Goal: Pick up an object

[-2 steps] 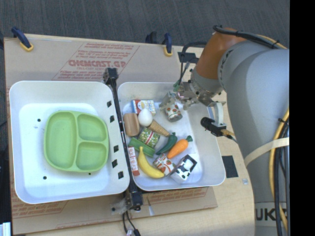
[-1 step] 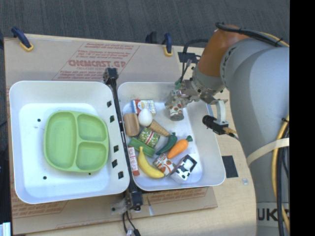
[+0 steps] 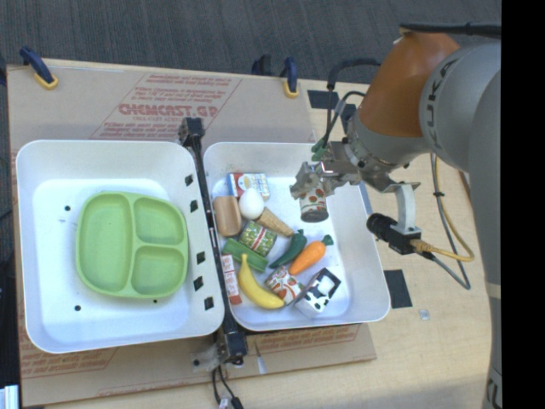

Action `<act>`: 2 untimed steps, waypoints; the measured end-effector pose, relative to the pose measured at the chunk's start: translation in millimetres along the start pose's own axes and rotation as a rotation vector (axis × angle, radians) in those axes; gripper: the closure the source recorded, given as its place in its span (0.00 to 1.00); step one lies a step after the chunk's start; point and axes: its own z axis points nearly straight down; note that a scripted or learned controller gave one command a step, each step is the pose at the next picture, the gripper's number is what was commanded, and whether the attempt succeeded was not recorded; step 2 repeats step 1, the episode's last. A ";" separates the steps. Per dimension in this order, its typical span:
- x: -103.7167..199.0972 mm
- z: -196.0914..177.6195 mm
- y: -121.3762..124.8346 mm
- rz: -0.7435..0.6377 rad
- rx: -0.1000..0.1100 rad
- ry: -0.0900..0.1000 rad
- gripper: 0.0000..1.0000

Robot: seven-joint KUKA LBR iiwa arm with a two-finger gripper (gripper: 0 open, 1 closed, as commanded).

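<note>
**Hand over right bin, small can at its tip**

The arm (image 3: 426, 92) reached in from the right, and the hand (image 3: 313, 187) hung over the upper right part of the right bin (image 3: 366, 292). A small can (image 3: 314, 204) with a red-and-white label sat right at the fingertips, tilted — it looked to be between the fingers, so the hand seemed closed on it, though the slanted view left the grip a bit unclear. Whether the can was off the bin floor couldn't be told.

Handling guess: the can was probably a light, stiff toy with smooth, slippery curved sides — best pinched across the body at mid-height, not at the rim.

The other items lay piled in the bin's left and lower part: egg (image 3: 250, 204), banana (image 3: 255, 286), carrot (image 3: 307, 257), ice cream cone (image 3: 274, 221), and a black-and-white carton (image 3: 318, 290). The left bin (image 3: 34, 313) held a green divided plate (image 3: 132, 244). Both bins sat on the desk (image 3: 409, 331).
</note>
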 end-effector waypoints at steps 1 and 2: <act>48.5 -9.2 -59.0 -0.002 0.002 -0.001 1.00; 48.5 -9.2 -59.0 -0.002 0.002 -0.001 1.00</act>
